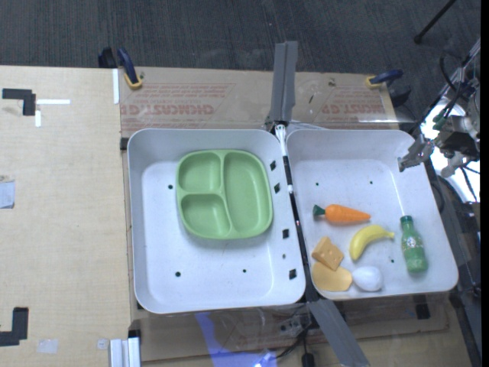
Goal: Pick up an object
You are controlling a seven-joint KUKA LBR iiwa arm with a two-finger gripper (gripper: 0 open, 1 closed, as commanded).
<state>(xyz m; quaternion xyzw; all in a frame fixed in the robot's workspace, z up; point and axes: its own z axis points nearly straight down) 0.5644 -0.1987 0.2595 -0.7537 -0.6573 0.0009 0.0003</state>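
The right bin (359, 155) holds an orange carrot (344, 214), a yellow banana (370, 239), a green bottle (413, 245) lying near the right wall, a cheese wedge (328, 253), a flat yellow-orange piece (332, 279) and a white egg (368, 278). My gripper (410, 158) hangs over that bin's upper right corner, above and apart from the objects, with nothing visibly in it. The bottle lies well below it in the view.
A green divided plate (225, 195) lies in the left bin (153, 266). A grey divider post (284, 82) rises between the bins at the back. Clamps and cardboard line the far edge. Cables and arm hardware (458, 128) crowd the right side.
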